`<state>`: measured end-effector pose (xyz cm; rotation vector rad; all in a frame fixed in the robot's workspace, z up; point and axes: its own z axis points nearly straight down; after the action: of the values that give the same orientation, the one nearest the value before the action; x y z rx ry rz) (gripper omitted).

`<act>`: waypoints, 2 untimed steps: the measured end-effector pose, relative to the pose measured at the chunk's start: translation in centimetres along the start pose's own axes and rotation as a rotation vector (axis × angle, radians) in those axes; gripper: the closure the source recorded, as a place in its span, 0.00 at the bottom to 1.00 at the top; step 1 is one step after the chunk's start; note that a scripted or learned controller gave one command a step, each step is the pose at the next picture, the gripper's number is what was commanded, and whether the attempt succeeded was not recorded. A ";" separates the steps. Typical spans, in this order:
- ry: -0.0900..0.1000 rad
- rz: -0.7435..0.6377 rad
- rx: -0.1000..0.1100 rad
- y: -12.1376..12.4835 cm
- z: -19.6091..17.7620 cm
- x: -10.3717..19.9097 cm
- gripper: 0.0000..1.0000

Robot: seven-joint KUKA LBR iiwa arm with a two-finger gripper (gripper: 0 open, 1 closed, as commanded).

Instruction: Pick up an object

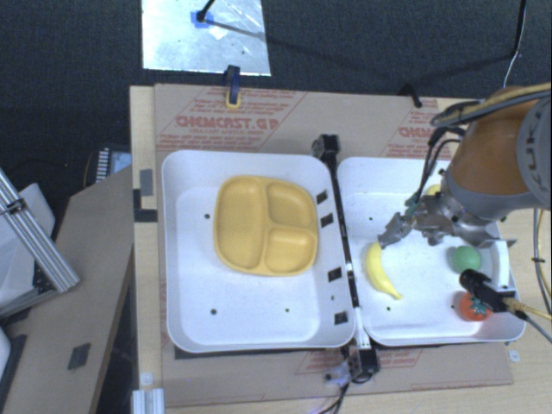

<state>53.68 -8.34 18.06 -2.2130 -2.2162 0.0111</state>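
My two-finger gripper point(395, 229) sits at the right of the frame, over the shallow white right-hand bin point(371, 188), its tip slanting down toward the lower left. From this slanted view I cannot tell whether it is wide or narrow, and I see nothing gripped in it. My grey arm with its orange band point(492, 158) comes in from the right edge and covers the bin's upper right part.

Just below and left of the gripper's tip lies a curved yellow plastic banana point(380, 272), flat on the bin floor, its upper end close to the tip; whether they touch is not clear. To the right of the banana, near the bin's right wall, is a small round green ball point(466, 257). Below the ball, in the bin's lower right corner, is a small orange-red rounded object point(473, 309), partly hidden.

In the middle of the frame, the shallow white left-hand bin point(194, 266) holds a yellow plastic divided plate with three compartments point(263, 224), lying flat near its centre, well apart from my gripper.
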 end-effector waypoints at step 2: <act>-0.001 0.001 -0.009 0.3 3.6 -0.1 0.00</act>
<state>53.93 -8.40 14.47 -2.2189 -2.2203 0.0024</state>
